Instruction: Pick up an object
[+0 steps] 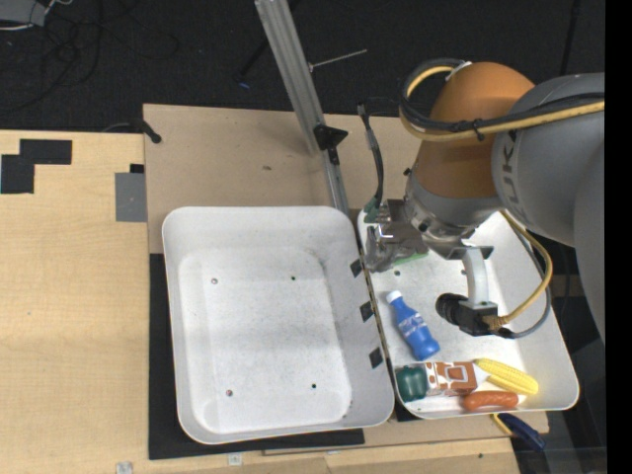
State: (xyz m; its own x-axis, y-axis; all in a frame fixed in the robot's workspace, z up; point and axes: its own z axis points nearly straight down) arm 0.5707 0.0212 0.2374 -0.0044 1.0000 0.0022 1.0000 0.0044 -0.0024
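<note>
**Arm over the right bin, objects lying along its near side**

The tabletop (69,265) is pale wood, with a brown board behind the bins and a slanted metal rail (296,77) rising from it. The grey arm (553,156), with its orange band (474,117), reaches in from the right and hangs over the far part of the right bin (553,363). The left bin (267,324) is a shallow white tray with a few dark specks on its floor; it sits just beside the right bin, their edges meeting along a line of black clips.

The claw (387,245) sits low at the far left corner of the right bin, close to the shared edge. Whether it is spread or pressed together I cannot tell, since the wrist and cabling cover it. A black cable (474,316) loops down from the wrist into the bin.

In the right bin, a blue bottle (413,328) with a white cap lies tilted, near the claw but apart from it. Along the near edge lie an orange and white box (449,375), a yellow corn cob (508,375) just beside it, a reddish sausage-shaped piece (489,400) under the corn, and a small dark green block (410,382) touching the box's left end.
</note>
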